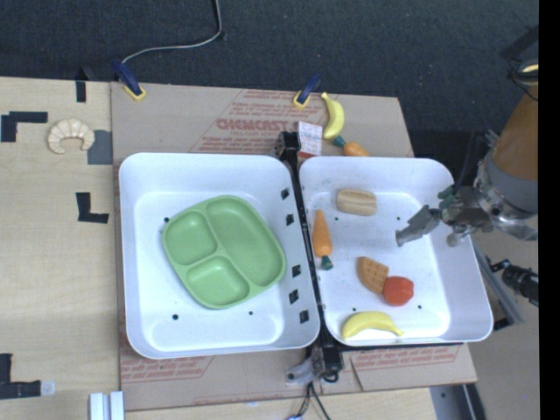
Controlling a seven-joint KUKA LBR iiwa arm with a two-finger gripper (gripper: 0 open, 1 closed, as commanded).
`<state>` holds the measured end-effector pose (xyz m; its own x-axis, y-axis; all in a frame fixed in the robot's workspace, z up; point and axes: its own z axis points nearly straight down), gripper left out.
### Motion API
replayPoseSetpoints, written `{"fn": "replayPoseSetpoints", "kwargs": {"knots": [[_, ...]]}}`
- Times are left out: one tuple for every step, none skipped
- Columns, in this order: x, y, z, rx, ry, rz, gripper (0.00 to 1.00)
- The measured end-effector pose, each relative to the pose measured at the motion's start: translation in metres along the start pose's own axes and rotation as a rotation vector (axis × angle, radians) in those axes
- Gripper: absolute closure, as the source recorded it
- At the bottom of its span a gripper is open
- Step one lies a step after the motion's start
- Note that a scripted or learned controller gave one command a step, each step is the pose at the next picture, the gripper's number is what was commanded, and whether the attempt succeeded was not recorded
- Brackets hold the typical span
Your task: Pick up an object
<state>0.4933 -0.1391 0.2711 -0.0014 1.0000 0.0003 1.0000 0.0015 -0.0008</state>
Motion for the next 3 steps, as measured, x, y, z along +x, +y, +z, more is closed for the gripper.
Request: {"fn": "replayPoseSetpoints", "kwargs": {"knots": [[0.024,0.017,0.098,0.003,0.001,0.001,0.0],[0.006,0.028,0.185,-0.003,0.0,0.001,0.0],[0.005,0.028,0.175,-0.004,-0.002,0.001,1.0]]}}
